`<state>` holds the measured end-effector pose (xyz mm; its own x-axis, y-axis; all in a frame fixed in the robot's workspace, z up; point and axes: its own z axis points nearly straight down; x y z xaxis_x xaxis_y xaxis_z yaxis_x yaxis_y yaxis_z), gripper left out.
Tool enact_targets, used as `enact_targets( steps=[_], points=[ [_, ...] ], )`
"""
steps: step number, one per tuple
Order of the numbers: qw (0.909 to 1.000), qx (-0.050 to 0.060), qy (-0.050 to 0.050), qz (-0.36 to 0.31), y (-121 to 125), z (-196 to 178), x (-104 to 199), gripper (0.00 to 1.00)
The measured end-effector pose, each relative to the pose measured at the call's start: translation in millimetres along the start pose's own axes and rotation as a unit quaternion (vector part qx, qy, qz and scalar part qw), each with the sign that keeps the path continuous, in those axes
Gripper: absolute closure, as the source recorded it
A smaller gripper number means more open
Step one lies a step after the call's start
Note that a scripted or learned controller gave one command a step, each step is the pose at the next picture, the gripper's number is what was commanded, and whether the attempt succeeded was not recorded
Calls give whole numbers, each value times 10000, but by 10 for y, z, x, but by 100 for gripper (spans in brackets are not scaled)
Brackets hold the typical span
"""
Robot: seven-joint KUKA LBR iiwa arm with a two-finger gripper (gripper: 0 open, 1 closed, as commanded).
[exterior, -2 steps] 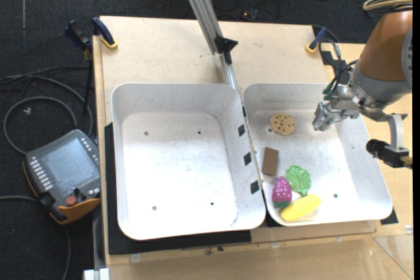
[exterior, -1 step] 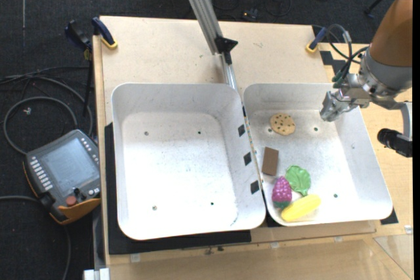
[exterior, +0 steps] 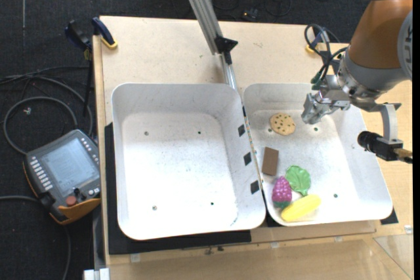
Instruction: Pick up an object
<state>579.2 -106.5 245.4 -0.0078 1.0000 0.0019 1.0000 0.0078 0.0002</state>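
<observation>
Tan, dark-speckled: the cookie [exterior: 283, 123] lies flat at 12 o'clock in the right bin [exterior: 367, 170], just beside my gripper [exterior: 314, 111] at its 3 o'clock (finger spread: I cannot tell). I judge it light, stiff and thin; best pinched across opposite rim edges.

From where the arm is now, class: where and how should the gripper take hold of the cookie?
Probably across the rim of the cookie, from straight above. It lies flat and apart from the other items in the right bin, so fingers could straddle its round edge. The gripper hangs just to its right.
</observation>
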Motion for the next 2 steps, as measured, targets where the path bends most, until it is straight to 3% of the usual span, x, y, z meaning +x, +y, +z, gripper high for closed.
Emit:
enact_targets(
  steps=[2],
  points=[
    [10000, 13, 2, -2, -174, 75, 1031, 100]
  ],
)
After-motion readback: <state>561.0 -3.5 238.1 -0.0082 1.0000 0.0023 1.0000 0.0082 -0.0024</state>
